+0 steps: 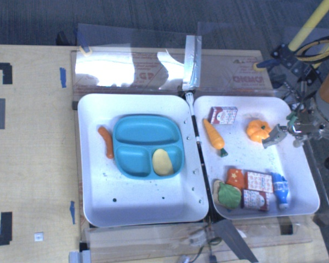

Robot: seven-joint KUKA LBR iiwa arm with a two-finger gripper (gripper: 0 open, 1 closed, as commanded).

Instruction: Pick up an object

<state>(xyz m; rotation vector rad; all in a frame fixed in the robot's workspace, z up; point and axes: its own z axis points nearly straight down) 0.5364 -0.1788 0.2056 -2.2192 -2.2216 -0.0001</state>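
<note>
Toy pumpkin (258, 130) in the right bin (304, 171), near its far right corner; the gripper (285, 134) sits just beside it, whether open or closed cannot be told. A toy carrot (214, 135) lies further left

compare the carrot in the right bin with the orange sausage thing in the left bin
The carrot is bright orange with a green tip; the sausage is darker red-orange, all one colour. The carrot tapers and lies slanted; the sausage is even in width and nearly upright in the view. Both are long, thin and lie on white bin floors.
</note>
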